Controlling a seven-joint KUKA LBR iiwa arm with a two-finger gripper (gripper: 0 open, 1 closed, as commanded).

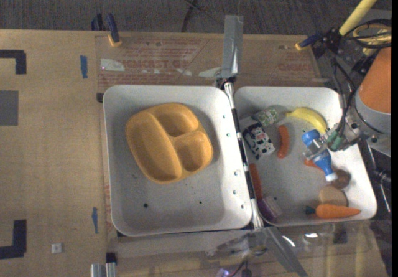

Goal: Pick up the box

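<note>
Overhead, the left bin (124, 207) holds an orange divided plate (169, 142). Next, the right bin (292, 195) carries a banana (308, 117), a carrot (336, 211), and the small patterned box (259, 140) against its left wall. The gripper (333, 140) sits near the bin's right side.

The bins (121, 207) looked like smooth, matt white plastic. The yellow plate (169, 142) seemed glossy plastic. The bench (50, 145) was matt plywood. The banana (306, 117) and carrot (337, 211) had a plastic sheen.
</note>
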